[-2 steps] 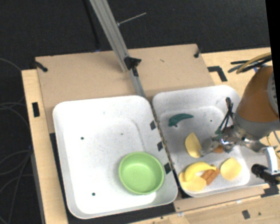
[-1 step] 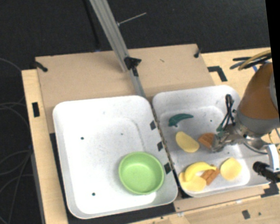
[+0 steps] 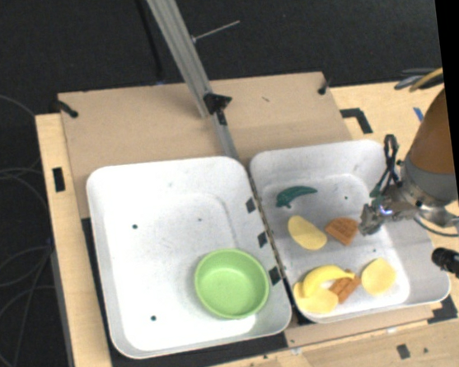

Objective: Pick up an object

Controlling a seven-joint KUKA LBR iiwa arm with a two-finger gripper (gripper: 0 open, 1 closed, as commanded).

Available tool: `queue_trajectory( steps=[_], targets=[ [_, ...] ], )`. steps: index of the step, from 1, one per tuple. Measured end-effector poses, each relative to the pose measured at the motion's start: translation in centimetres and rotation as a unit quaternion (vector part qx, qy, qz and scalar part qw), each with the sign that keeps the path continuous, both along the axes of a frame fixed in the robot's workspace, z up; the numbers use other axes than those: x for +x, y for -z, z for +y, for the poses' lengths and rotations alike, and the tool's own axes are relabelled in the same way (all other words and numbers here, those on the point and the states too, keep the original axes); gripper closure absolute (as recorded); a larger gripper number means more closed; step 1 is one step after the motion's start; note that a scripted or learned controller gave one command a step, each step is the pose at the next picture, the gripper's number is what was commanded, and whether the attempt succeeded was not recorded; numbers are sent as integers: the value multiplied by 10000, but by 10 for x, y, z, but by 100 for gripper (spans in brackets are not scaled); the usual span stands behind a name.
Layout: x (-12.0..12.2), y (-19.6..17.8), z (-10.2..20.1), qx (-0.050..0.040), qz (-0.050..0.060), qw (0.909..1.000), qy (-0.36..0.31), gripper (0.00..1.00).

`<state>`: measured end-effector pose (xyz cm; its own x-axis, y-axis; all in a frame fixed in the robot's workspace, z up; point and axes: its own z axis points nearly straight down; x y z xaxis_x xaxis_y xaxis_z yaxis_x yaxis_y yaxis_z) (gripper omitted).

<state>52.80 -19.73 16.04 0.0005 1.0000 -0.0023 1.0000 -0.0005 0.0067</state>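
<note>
My gripper reaches in from the right and sits low in the right bin, right beside a small orange-brown piece. Whether anything is between its fingers is not visible. A yellow oval piece lies just left of the brown one. A dark green curved piece lies further back. Near the bin's front are a yellow piece with a small orange piece on it, and a round yellow piece.
The left bin holds a light green bowl at its front right corner. A grey metal pole slants up from behind the bins. The arm's orange band stands over the right bin's right edge.
</note>
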Motion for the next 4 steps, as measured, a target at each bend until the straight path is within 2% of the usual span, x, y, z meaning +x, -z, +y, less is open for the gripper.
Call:
queue_trajectory(
  steps=[1, 2, 4],
  targets=[
    [10, -61, -2, -2, -6, 10000, -23, 100],
    [11, -66, -3, 10, 18, 10000, -30, 100],
    [14, -79, 106, 19, 13, 10000, -46, 100]
  ],
)
